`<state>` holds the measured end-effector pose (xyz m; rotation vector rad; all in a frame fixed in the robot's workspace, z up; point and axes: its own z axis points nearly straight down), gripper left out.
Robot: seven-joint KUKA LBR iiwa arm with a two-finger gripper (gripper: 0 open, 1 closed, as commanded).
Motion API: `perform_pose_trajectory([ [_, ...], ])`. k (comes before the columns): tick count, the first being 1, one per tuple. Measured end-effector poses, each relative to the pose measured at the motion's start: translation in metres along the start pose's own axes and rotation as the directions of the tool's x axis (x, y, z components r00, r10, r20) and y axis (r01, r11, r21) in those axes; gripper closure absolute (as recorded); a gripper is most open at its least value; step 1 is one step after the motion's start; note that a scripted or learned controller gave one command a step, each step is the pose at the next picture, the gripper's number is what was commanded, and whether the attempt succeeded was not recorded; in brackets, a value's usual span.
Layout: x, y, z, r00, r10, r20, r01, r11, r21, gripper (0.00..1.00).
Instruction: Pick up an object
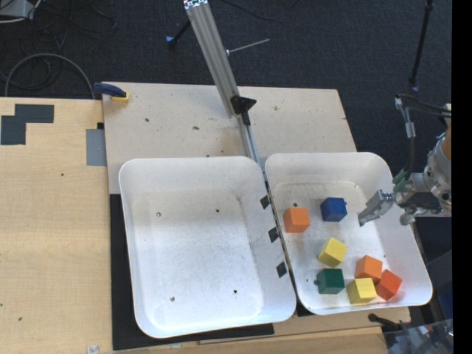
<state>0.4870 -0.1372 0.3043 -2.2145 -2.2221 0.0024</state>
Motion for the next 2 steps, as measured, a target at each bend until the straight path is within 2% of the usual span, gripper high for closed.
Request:
perform_pose_trajectory([
  [1, 0.007, 0.0, 0.0, 1.0, 0.001, 0.001, -0.001, 1.0, -0.001, 0.0],
  [2, -0.001, 0.0, -0.019, 1.0, 0.004, 0.002, -0.004, 1.0, -0.004, 0.0],
])
